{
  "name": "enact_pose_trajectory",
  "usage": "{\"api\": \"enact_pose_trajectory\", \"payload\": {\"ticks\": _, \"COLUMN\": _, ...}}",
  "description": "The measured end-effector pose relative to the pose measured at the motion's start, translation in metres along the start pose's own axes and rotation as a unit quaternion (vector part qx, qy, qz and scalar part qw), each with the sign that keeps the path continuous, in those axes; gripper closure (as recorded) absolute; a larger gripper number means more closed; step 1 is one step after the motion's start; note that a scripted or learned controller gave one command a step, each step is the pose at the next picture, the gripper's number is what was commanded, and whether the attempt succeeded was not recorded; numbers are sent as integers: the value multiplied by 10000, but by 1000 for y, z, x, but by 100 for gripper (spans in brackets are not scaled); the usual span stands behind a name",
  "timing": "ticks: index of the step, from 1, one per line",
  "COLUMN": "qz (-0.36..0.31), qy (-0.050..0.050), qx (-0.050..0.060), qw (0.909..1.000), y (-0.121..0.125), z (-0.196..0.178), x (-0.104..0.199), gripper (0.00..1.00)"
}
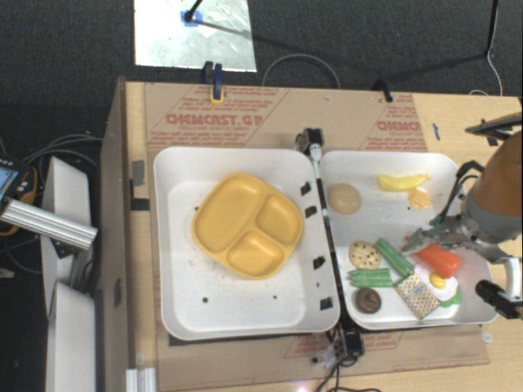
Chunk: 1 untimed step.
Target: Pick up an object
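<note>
The right bin holds several toy foods. A yellow banana and a small orange piece lie near its back, with a tan round piece to their left. Toward the front are a speckled cookie, a green stick, a green pod, a brown cookie, a checkered packet, a red block and a fried egg. My gripper reaches in from the right, low over the bin just above the red block and to the right of the green stick.
The left bin carries a yellow divided plate. A black-clipped divider runs between the bins. The grey arm body covers the right bin's right rim. Cardboard lies under both bins.
</note>
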<state>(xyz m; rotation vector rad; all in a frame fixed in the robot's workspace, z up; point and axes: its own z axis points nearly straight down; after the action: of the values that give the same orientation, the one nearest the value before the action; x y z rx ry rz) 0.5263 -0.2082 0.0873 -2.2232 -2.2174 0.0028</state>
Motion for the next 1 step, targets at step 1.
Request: {"api": "enact_pose_trajectory", "payload": {"ticks": 1, "qz": -23, "qy": -6, "qx": -34, "qw": 10000, "y": 4, "z": -12, "x": 2, "gripper": 100}}
